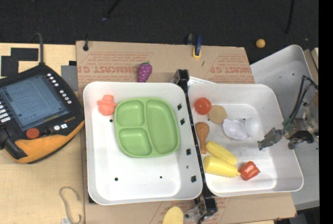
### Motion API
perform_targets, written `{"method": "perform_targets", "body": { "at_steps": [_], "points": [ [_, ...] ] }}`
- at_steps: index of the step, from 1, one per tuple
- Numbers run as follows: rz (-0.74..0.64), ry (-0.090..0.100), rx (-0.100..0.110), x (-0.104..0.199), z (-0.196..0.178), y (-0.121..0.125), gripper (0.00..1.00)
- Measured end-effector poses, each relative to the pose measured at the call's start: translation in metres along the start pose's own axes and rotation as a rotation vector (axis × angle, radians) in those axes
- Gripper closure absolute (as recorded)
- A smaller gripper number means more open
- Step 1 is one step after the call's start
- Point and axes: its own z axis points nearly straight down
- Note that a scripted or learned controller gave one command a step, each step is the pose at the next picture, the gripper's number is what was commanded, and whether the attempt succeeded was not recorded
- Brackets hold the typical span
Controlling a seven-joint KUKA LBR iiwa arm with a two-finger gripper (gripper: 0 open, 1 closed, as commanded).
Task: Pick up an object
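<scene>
**Inspector A:** Reporting on the gripper [271,139]. Hanging over the right-hand edge of the right bin [291,179], reaching in from the right. Cannot tell how far open, nor whether gripping anything (too small and dark at this angle).

**Inspector B:** Noting that. Listing the goods in that bin?

**Inspector A:** Proceeding. Tomato [202,106] lying at the upper left, touching a tan round piece [217,114]. Brown drumstick [201,132] lying below those, near the bin's left wall. Clear wrapper [240,128] sitting mid-bin, the item nearest the gripper but apart from it. Corn cob [221,153] lying at a slant, resting against a yellow piece [219,167] beneath it. Red pepper [249,170] sitting just beside the yellow piece, on its right.

**Inspector B:** Turning to the left bin [135,184].

**Inspector A:** Holding a green divided plate [146,127] lying flat, with a pink toy [106,105] just beside it in the upper left corner.

**Inspector B:** Logging anything outside the bins?

**Inspector A:** Purple grapes [144,71] resting on the cardboard [104,64] behind the left bin. Lemon [173,214] lying in front, near the seam between the bins. Control tablet [36,108] sitting on the bench well to the left.
</scene>
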Motion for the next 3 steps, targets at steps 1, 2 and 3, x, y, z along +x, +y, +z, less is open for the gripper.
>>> {"method": "perform_targets", "body": {
  "at_steps": [1,2,3],
  "points": [
    [-0.002,-0.003,-0.011,0.0,-0.006,0.002,0.0],
    [-0.004,-0.001,-0.006,0.001,0.059,0.003,0.0],
    [-0.005,-0.001,-0.007,0.002,0.121,0.008,0.0]
  ]
}}
